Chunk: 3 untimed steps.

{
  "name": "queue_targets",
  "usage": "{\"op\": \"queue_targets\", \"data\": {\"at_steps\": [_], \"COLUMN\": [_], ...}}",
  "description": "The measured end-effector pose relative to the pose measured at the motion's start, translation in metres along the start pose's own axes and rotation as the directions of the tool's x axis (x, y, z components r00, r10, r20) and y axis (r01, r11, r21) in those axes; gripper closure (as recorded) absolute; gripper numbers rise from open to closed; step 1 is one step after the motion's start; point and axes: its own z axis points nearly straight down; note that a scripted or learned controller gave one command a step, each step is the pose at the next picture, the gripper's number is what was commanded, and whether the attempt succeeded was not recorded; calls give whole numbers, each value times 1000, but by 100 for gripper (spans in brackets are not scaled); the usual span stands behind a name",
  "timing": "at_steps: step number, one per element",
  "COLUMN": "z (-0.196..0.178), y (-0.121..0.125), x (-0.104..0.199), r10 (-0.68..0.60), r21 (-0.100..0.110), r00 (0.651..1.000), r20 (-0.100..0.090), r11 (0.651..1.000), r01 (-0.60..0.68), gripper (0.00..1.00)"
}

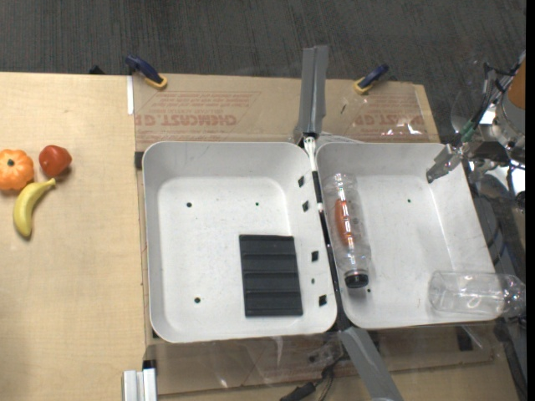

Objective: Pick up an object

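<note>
The gripper (447, 164) hangs at the upper right corner of the right bin (401, 307), just over its rim, with the rest of the arm running off to the right. It carries nothing visible, but how far apart it stands I cannot tell at this size.

Well to the left of the gripper, a clear bottle (349, 230) lies along the right bin's left wall, black cap toward the near edge, an orange band showing through its middle. I judge it light, stiff and slippery, and round enough to roll, so a grasp across the middle of its body seems best, from above. The wall beside it leaves little room for a finger on that side.

At the right bin's near right corner a clear plastic cup (468, 293) lies on its side against the rim. It looks very light and thin, likely to crush or skid under a firm squeeze.

The right bin's floor between bottle and cup is open, giving free room to descend.

In the left bin (167, 249), a flat black ribbed block (271, 276) lies near the front, low and hard to grip at its edges.

On the table (67, 307) far left of the bins sit an orange (14, 170), a red apple (55, 160) and a banana (28, 208)
</note>
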Motion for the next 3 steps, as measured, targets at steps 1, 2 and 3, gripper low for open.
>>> {"op": "queue_targets", "data": {"at_steps": [1, 2, 3], "z": [93, 123, 123], "y": [-108, -57, -57], "x": [-4, 83, 83], "r10": [32, -31, -31], "r21": [1, 1, 1], "r00": [999, 1000, 1000], "r20": [-2, 0, 0], "r11": [999, 1000, 1000], "r01": [-32, 31, 31], "gripper": [0, 0, 0]}}
